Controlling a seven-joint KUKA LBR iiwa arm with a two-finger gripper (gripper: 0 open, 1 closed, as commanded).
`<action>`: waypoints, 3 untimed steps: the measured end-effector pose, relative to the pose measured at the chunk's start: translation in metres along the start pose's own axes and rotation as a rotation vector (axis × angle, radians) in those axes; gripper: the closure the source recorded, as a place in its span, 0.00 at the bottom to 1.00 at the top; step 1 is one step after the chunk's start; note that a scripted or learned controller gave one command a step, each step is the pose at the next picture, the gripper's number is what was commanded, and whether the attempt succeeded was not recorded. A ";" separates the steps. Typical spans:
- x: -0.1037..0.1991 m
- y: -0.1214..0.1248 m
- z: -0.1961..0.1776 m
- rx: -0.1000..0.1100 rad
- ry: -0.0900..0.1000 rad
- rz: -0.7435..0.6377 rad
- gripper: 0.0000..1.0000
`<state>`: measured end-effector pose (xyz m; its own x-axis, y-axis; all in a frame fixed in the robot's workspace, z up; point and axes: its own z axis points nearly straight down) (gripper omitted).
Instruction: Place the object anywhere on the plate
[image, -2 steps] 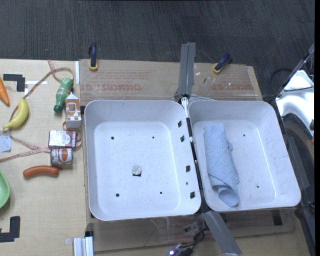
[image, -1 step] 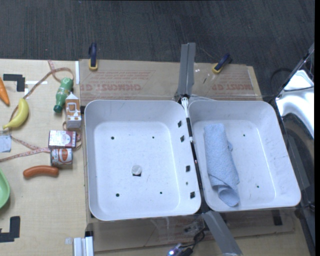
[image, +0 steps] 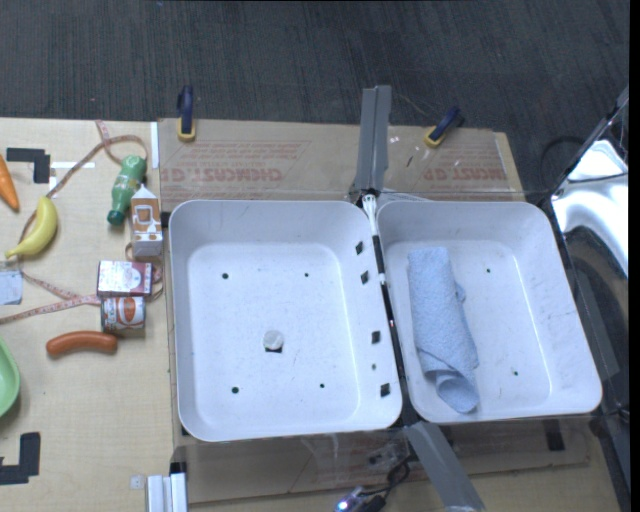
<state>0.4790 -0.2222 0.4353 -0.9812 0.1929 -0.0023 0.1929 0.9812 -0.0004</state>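
1. Towel (image: 442, 325), pale blue and loosely rolled, lies in the right bin (image: 560, 300). I take it for the task's thing, though a small pale disc (image: 273, 342) in the left bin (image: 200, 300) could equally be meant.
2. The towel's long axis runs from 12 to 6 o'clock, its lower end bunched and leaning towards 5.
3. A glossy grey part of the arm (image: 590, 190) stands at about 2 o'clock from the towel, just beyond the bin's rim. By my judgement any reach comes in from 3 o'clock, across the roll.
4. Whether the end effector is apart or together, I cannot tell.
5. A green rim (image: 6, 385) at the counter's (image: 80, 440) far 9 o'clock edge may be the plate, well apart from both bins.
6. Red print runs across the cardboard (image: 250, 160) at 12 o'clock, upside down to me and not safely readable. The labels on the small carton (image: 146, 225) and the can (image: 124, 313) are too small to read.
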 end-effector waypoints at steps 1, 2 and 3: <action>-0.006 0.001 -0.006 0.000 -0.001 -0.002 1.00; -0.012 0.003 -0.006 0.000 0.000 0.025 1.00; -0.016 0.003 -0.006 0.000 0.000 0.023 1.00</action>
<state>0.4949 -0.2222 0.4412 -0.9764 0.2158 -0.0028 0.2158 0.9764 -0.0005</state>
